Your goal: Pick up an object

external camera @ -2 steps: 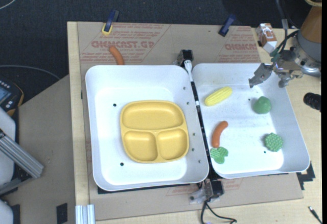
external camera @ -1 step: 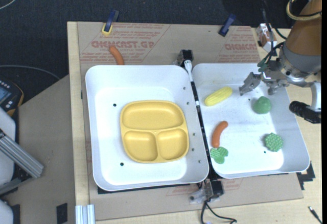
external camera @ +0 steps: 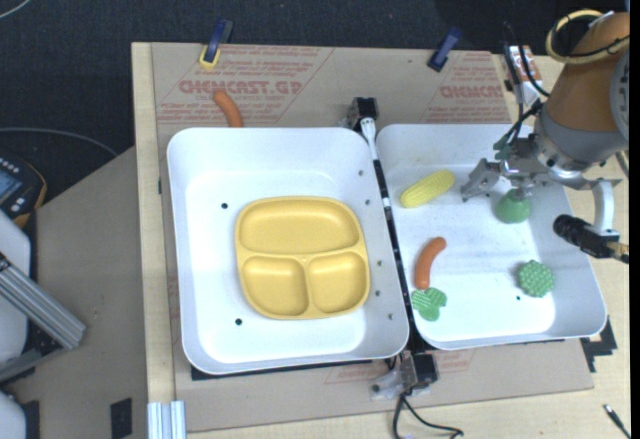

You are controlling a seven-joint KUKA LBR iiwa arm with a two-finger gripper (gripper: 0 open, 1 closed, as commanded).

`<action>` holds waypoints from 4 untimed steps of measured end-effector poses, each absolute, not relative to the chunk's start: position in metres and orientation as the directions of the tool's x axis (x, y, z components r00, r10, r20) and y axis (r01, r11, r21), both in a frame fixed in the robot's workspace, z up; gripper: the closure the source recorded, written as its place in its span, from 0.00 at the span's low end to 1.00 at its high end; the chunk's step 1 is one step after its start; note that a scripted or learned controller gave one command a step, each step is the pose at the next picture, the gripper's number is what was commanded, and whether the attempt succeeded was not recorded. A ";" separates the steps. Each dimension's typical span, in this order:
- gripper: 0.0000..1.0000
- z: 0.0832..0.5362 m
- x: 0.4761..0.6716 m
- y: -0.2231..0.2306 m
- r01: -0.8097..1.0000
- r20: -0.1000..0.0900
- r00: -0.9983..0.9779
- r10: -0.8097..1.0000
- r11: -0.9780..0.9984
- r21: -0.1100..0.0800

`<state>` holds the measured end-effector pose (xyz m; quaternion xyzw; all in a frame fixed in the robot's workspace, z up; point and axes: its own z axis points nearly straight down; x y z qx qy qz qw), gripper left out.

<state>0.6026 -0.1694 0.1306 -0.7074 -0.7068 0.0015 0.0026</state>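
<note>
camera view: gripper point(external camera: 512, 189) sits low in the right bin point(external camera: 470, 322), directly over a green object point(external camera: 514, 210) that it partly hides; finger opening cannot be determined. yellow corn point(external camera: 427, 190) lies left of that object, orange sausage point(external camera: 429, 261) below-left.

yellow 3-compartment tray point(external camera: 300, 257) in left bin point(external camera: 190, 227) | orange sausage point(external camera: 228, 108) on cardboard point(external camera: 300, 77) | 2 clamps point(external camera: 214, 44)

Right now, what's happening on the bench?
The arm reaches in from the right, its hand low over a green toy at the back of the right bin. A corn cob, a sausage and two more green pieces lie loose there. The left bin holds a yellow divided tray.
</note>
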 end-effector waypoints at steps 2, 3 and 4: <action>1.00 0.115 0.604 -0.170 1.000 -0.002 0.000 1.000 0.000 0.004; 1.00 0.162 0.613 -0.174 1.000 -0.002 0.000 1.000 0.000 0.005; 1.00 0.227 0.614 -0.172 1.000 -0.003 -0.001 1.000 0.001 0.009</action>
